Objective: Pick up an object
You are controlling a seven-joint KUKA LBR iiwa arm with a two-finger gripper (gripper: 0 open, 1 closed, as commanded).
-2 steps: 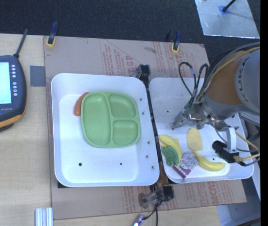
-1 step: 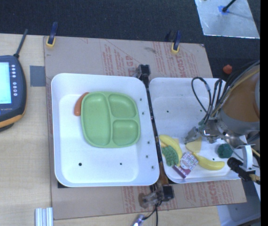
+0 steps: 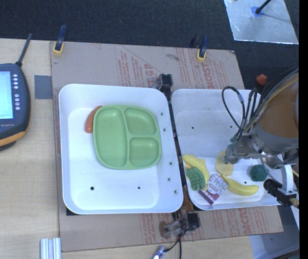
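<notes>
A green tray lies in the left bin. In the right bin's near part lie bananas, broccoli and a packet. My pincer hovers there; I cannot tell its state.

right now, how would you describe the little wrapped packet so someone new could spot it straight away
Start at the right-hand white bin and go to its near edge, where the small items are heaped. The wrapped packet lies there between a green leafy toy on its left and a yellow banana on its right. It is the one flat, rectangular piece, white with red and purple print, among rounded plain-coloured toys.
</notes>
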